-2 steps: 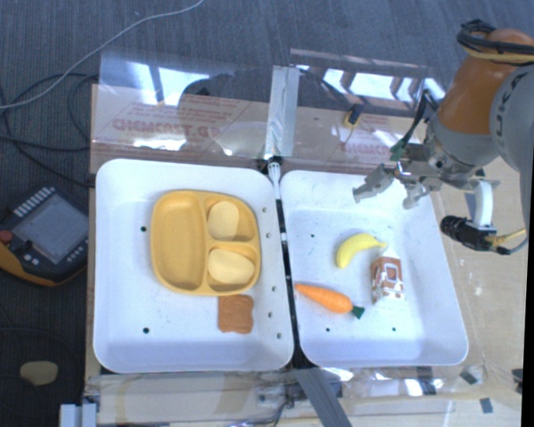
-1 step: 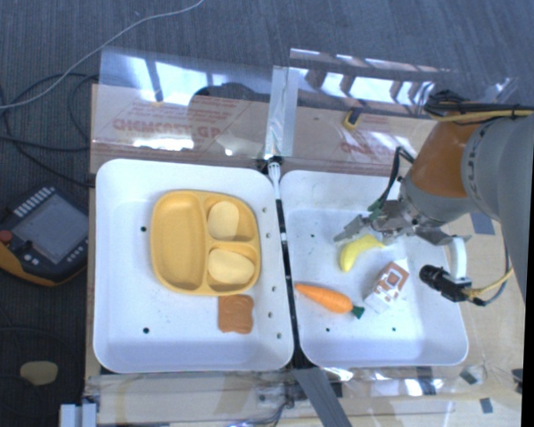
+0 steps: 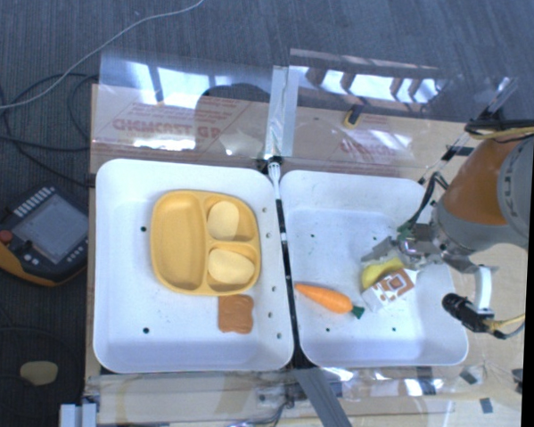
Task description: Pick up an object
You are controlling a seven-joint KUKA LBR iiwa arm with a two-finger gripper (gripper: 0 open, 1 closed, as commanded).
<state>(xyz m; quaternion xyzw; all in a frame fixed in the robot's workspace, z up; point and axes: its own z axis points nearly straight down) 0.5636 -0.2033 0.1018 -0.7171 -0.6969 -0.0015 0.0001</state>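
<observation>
The right bin (image 3: 331,345) holds an orange toy carrot (image 3: 323,298) with a green tip, lying near its middle front. Just to the carrot's right are a small yellow object (image 3: 372,275) and a white card with orange marks (image 3: 392,289), touching each other. My gripper (image 3: 397,251) hangs low over the right part of this bin, directly above the yellow object. Whether it touches that object is unclear. The grey arm with its orange band (image 3: 474,188) reaches in from the right.
In the left bin (image 3: 118,325) sits a yellow divided tray (image 3: 181,244) with two pale round pieces (image 3: 223,219) in its compartments, and a brown square biscuit (image 3: 236,314) lies in front of it. A handheld controller (image 3: 34,236) rests on the floor at far left.
</observation>
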